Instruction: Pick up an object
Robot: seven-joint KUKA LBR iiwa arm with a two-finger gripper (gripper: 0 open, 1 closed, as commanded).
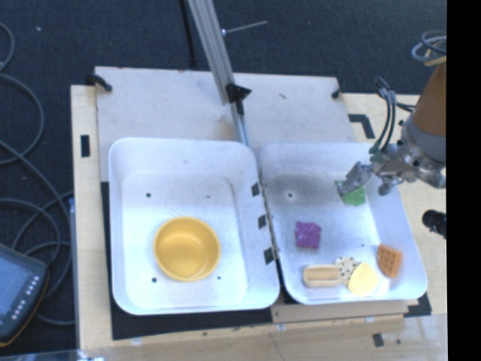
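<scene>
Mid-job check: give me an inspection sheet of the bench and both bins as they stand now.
Surface: bench bears left bin and right bin.
Job's things: green piece, purple block, tan roll, yellow piece, orange waffle in right bin.
Clutter: yellow bowl in left bin.
Grippers: gripper over green piece; grasp unclear.
Cables: black cables on floor, left.
Surroundings: metal post, tablet.

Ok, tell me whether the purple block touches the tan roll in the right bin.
Apart. The camera view shows bare white bin floor between the purple block and the tan roll.
</scene>
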